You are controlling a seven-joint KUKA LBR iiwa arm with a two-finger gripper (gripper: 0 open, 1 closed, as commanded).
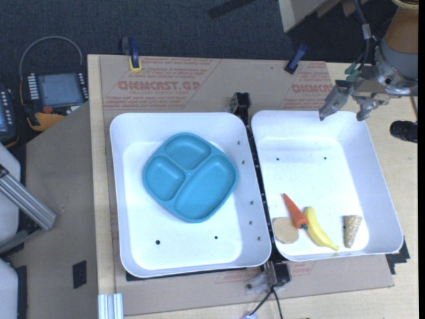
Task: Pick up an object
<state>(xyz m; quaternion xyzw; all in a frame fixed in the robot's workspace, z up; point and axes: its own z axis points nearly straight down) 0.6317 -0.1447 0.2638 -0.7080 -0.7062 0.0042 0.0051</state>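
While no one thing was singled out, four small items lay clustered at the near edge of the right bin (372, 171): a carrot (293, 208), a yellow banana (319, 228) touching it, a tan round piece (286, 230) just left of the banana, and a pale cone (351, 229) a little to the right. Well apart from them, the claw (348, 106) hung over the far right corner of that bin, its two fingers spread open with nothing between them. A blue divided plate (190, 177) sat tilted in the left bin (126, 198). Both bins rested side by side on the counter (106, 98), on a brown printed sheet.
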